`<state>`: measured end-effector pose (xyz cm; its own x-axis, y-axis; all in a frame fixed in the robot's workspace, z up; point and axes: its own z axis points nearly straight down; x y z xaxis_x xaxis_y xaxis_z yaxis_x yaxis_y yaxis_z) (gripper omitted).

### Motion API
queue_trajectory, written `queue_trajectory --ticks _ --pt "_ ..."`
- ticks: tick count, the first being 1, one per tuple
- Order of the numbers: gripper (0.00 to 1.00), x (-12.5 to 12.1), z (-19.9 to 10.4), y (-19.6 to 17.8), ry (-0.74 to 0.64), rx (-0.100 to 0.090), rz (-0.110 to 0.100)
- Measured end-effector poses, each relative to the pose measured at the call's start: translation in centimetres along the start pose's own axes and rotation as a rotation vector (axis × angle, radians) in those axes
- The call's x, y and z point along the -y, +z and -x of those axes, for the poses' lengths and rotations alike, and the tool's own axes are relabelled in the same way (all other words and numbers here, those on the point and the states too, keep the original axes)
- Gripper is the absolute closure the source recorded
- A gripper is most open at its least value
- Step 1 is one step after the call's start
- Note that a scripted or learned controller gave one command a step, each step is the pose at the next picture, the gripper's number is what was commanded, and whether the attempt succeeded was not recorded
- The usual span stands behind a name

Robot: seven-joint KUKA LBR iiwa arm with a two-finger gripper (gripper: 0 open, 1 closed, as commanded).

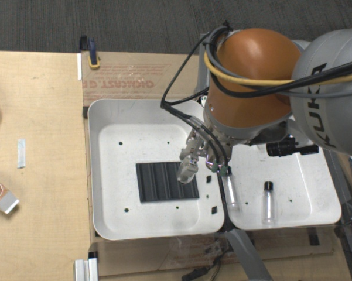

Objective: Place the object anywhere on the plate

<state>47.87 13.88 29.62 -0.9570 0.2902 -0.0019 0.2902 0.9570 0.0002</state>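
Arm reaching from the right, its jaws (188, 170) over the right edge of the dark ribbed plate (164, 182) in the left bin (105, 157), their open or closed state indeterminable; clear vial (269, 202), black-capped, lying in the right bin (316, 209), well apart from the plate.

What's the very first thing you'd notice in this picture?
The big orange band of the robot arm bulges over the middle, with black cables looping around it. Below it the gripper hangs over a dark ribbed plate in the left bin. A small clear tube lies in the right bin.
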Motion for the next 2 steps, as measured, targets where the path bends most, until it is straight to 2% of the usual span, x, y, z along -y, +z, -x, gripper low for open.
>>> queue_trajectory --ticks 1,2 --pt "1.0 -1.2 -0.4 5.0 -0.452 -0.004 0.0" --pt "1.0 -1.8 0.3 0.6 -0.479 0.0 0.001"
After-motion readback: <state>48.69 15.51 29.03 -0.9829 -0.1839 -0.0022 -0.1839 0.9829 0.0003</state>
